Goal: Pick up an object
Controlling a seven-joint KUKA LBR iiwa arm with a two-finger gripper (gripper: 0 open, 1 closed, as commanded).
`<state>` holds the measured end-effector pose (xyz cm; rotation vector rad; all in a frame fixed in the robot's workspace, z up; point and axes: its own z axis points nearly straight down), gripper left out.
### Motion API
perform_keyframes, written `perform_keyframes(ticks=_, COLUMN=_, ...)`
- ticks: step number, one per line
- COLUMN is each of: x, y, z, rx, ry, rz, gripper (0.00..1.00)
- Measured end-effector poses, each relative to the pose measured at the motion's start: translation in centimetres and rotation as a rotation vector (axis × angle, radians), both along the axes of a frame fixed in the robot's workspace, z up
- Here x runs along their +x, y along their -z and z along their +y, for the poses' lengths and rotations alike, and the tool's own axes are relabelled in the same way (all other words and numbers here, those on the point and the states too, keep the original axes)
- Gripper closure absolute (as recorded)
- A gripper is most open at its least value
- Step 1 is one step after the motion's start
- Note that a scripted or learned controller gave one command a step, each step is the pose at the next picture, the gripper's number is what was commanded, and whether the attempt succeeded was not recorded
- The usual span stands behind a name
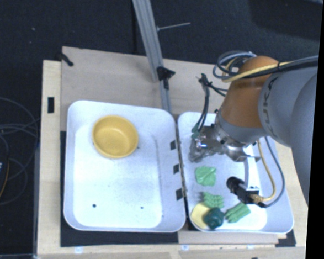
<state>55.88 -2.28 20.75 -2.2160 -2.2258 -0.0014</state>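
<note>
Gripper (198,150) hovers in the right bin (274,220), jaw state I cannot tell, green piece (206,175) just below.

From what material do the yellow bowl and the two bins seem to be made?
Yellow bowl: probably plastic, with a smooth, even colour and a soft sheen on its rim. Left bin and right bin: likely moulded white plastic, with rounded corners and matte, slightly speckled floors. The view alone cannot confirm either.
</note>
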Motion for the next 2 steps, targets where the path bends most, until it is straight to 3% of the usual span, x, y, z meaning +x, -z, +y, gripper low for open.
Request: perform_keyframes(ticks=2, x=2.9, y=-2.6, z=9.6, rx=0.0, ry=0.001, rz=-0.002, gripper=1.0)
